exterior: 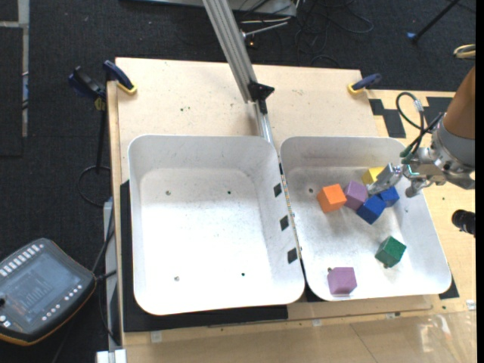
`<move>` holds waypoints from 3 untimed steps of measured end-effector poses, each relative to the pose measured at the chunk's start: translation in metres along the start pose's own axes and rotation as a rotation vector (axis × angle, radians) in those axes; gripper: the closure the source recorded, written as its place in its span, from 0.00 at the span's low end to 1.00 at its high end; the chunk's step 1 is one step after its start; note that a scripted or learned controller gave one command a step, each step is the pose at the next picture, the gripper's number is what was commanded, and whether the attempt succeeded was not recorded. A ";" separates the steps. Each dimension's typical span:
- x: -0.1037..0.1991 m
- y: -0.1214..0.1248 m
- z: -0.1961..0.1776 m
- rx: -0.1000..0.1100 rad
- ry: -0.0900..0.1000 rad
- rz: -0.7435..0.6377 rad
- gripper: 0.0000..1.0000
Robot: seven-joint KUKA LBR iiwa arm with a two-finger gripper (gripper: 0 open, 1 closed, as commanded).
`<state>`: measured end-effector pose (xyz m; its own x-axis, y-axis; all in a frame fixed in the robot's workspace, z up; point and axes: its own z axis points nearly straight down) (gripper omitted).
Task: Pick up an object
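Two shallow white bins sit side by side on the pale wooden table (189, 89). Left white bin (151, 157) sits beside right white bin (302, 157), which holds a cluster at its back-right: orange cube (331, 197), light purple cube (356, 194), blue cubes (372, 207), yellow cube (371, 175). Green cube (391, 251) lies nearer the front, purple cube (342, 280) front-centre. Claw (401, 174) hangs over the cluster's right.

My bins (204, 161) look like smooth, matt white plastic (finely speckled); the bench (197, 97) beneath is pale, raw-looking wood, and the blocks (331, 197) seem matt

Even, bright overhead light, soft shadows inside the white bins (204, 153), slightly grainy, mild softness throughout.
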<state>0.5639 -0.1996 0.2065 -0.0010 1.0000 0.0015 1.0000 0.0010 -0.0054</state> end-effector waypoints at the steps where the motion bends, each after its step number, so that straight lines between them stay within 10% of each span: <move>1: 0.000 0.001 -0.003 -0.005 -0.002 -0.001 0.00; 3: 0.004 0.012 0.083 -0.025 -0.010 0.001 0.00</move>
<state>0.5759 -0.1956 0.1235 -0.0001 1.0000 -0.0085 0.9998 0.0002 0.0193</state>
